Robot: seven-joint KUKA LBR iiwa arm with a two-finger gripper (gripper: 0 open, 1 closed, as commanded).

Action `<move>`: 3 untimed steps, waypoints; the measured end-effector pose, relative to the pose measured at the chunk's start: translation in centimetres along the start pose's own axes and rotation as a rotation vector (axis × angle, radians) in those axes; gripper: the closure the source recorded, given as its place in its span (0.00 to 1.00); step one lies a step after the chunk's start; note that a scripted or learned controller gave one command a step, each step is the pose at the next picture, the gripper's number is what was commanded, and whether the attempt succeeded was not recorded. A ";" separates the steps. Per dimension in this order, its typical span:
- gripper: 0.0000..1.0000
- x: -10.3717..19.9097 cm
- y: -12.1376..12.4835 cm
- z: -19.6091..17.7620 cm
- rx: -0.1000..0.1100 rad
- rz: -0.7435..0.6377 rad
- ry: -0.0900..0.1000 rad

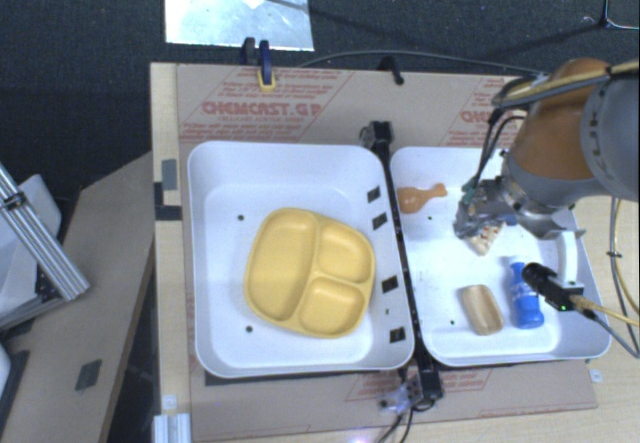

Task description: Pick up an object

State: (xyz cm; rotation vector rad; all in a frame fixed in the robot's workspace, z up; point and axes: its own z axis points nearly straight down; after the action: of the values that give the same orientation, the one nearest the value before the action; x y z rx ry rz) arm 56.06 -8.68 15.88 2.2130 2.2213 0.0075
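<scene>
My gripper (478, 221) hangs low over the upper middle of the right bin (440, 167). A small pale tan object (485, 243) shows just under it, partly covered by the gripper. An orange drumstick-shaped toy (420, 197) lies to the gripper's left. Toward the front of the bin rest a tan bread-like block (481, 309) and, to its right, a blue bottle (523, 297). Whether the pale object is gripped is hidden.
The left bin (225, 181) holds a yellow divided plate (310, 271). A black divider with clips (392, 231) runs between the two bins. The arm's grey body with its orange band (560, 146) covers the right bin's far right corner.
</scene>
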 end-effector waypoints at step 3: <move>1.00 5.1 1.3 -9.3 0.004 -0.006 0.003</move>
State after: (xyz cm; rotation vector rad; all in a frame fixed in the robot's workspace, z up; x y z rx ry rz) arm 57.25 -3.59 25.20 2.2101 2.2312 0.0054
